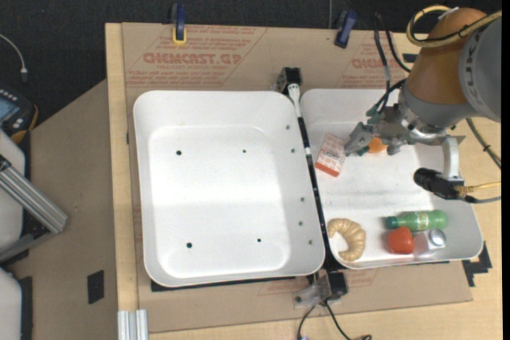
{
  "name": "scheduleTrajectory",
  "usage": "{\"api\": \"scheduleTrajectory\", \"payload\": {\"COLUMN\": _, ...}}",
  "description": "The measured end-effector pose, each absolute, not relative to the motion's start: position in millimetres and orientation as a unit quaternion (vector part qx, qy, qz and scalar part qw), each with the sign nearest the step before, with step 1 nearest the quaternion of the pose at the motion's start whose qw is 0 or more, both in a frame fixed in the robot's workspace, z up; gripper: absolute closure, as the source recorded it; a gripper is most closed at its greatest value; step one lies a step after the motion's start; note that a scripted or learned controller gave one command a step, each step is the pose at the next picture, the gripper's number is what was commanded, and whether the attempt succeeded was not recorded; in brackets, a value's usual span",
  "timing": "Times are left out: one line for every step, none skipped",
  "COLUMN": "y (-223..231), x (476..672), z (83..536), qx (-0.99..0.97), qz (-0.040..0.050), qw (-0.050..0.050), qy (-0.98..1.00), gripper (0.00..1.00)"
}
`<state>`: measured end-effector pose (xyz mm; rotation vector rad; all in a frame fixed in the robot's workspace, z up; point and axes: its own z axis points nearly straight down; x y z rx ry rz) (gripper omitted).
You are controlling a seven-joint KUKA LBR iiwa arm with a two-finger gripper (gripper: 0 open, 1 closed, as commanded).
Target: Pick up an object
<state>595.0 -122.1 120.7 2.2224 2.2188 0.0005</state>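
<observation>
The brown cardboard sheet [239, 48] with red lettering covers the bench top, and on it sit two shallow white plastic bins. The left bin [223, 183] is the larger to the eye; the right bin [374, 187] touches its right wall and makes a good landmark.

The grey arm with its orange band [446, 64] leans in over the right bin's upper right corner. Its two-finger gripper [365, 141] hangs low over the bin's upper middle; something orange shows by its tips, but I cannot tell how the jaws stand or whether they hold anything.

Inside the right bin, a tan croissant-shaped pastry [347, 238] lies in the lower left corner. A green plastic bottle [416, 220] lies on its side along the lower right part, with a small red block [400, 240] just below it. A small white-and-red packet [330, 155] lies near the bin's left wall, just left of the gripper.
</observation>
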Motion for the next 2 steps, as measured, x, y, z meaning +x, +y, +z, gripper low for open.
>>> {"api": "scheduleTrajectory", "payload": {"y": -122.1, "x": 595.0, "z": 120.7, "qx": 0.708, "qz": 0.0002, "qw": 0.001, "qy": 0.707, "gripper": 0.0}}
{"api": "scheduleTrajectory", "payload": {"y": -144.7, "x": 546.4, "z": 244.3, "qx": 0.708, "qz": 0.0028, "qw": 0.006, "qy": 0.706, "gripper": 0.0}}
